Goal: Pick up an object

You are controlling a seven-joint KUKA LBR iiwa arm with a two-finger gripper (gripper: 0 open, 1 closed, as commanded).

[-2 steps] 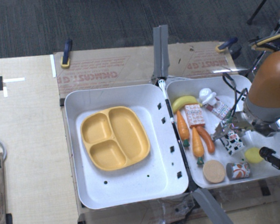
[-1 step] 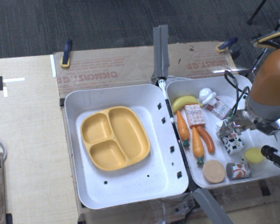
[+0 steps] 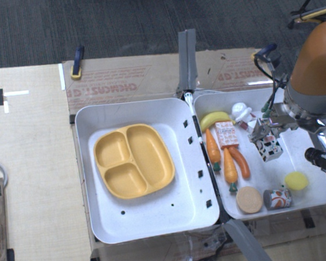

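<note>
The right bin (image 3: 316,196) holds several small objects. My gripper (image 3: 263,134) hangs over its upper middle, reaching in from the right under the orange-banded wrist (image 3: 316,70). A small white block with black marks (image 3: 270,149) sits directly beneath the gripper, touching or nearly touching it; I cannot tell whether it is gripped. To the left lie a banana (image 3: 215,117), a white toy (image 3: 241,112), a pink-and-white carton (image 3: 227,134), two carrots (image 3: 212,145) and a sausage (image 3: 241,163). Along the front lie a tan round disc (image 3: 249,199), a tipped can (image 3: 277,198) and a yellow ball (image 3: 296,181).
The left bin (image 3: 160,217) holds a yellow divided plate (image 3: 133,159). A grey divider bar (image 3: 188,60) runs between the bins at the back. A blue-and-yellow clamp (image 3: 76,63) sits on the cardboard behind the left bin.
</note>
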